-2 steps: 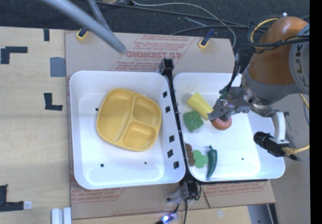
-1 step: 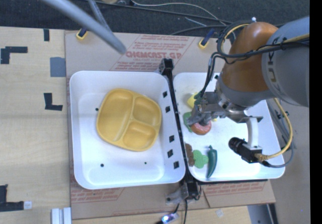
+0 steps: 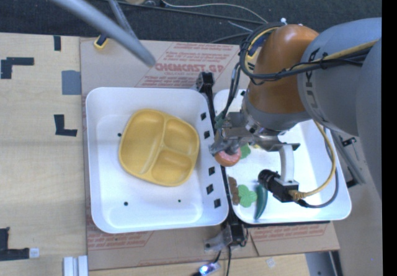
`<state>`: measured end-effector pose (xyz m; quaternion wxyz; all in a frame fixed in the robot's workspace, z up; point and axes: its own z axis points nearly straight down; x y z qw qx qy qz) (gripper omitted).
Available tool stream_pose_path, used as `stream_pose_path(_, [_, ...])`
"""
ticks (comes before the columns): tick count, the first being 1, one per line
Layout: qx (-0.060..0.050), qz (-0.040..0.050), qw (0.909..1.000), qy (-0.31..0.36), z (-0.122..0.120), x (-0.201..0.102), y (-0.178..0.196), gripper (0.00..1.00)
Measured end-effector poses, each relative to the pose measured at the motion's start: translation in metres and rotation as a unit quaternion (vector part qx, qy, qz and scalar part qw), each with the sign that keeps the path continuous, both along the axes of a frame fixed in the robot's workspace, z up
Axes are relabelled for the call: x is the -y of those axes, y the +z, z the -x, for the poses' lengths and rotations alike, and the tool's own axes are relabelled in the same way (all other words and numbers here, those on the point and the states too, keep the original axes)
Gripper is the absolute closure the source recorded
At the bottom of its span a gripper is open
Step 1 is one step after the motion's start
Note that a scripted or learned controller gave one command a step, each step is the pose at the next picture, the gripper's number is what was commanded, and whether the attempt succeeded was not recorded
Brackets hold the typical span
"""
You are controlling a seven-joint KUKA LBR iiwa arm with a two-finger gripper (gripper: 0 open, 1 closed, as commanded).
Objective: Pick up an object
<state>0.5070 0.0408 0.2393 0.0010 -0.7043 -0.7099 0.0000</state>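
Pink-orange item by right bin's left wall, under tool, finger state indeterminable; grasp judged to need centring clear of wall.

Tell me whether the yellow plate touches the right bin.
Apart. In the camera view, the yellow plate lies inside the left bin, with bare white floor between it and the right bin.

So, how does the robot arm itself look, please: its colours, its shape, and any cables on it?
The arm is thick and rounded, with smooth grey links and a glossy orange band above the wrist. Black and yellow cables loop over the orange part, and a yellow cable curves down to a small black connector. Below the band sits a grey metal wrist with a white bracket.
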Motion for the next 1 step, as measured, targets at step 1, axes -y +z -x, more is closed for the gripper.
stream_pose_path(1, [-0.002, 0.0007, 1.0, -0.001, 0.005, -0.0574, -0.0177, 1.0])
